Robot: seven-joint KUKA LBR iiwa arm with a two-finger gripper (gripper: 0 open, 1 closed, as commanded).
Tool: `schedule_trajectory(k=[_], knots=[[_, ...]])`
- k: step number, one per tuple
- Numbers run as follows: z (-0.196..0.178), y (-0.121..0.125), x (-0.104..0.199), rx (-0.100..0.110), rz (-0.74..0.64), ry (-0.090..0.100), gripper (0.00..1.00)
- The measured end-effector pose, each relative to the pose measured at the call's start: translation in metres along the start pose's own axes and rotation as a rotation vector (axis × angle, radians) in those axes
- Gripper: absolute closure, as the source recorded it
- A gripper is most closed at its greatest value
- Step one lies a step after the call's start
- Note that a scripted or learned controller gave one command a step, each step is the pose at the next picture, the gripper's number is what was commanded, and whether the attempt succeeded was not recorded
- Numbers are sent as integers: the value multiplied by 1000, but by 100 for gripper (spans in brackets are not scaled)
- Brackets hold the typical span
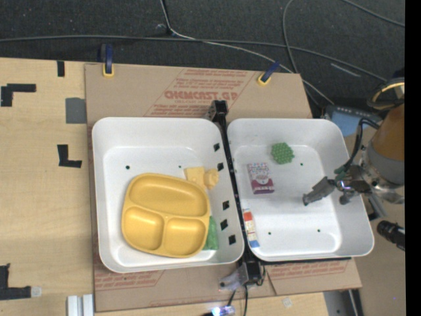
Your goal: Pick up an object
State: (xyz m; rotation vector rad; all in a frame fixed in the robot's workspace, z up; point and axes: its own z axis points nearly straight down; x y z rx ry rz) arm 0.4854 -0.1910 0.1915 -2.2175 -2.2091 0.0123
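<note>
Yellow divided tray fills the near part of the left bin, with a green item wedged at its right edge and a pale yellow piece just beyond its far rim. Right bin: green bumpy ball far, small printed packet near the divider, thin striped item against the left wall. Claw over right side of that bin, apart from all objects; open or closed, can't tell.

Left bin: divided tray. Right bin: ball at back, packet in front-left of it, gripper right
</note>
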Motion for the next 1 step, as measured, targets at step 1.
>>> schedule_trajectory(k=[1], knots=[[-6, 3, 0, -12, -4, -3, 0]])
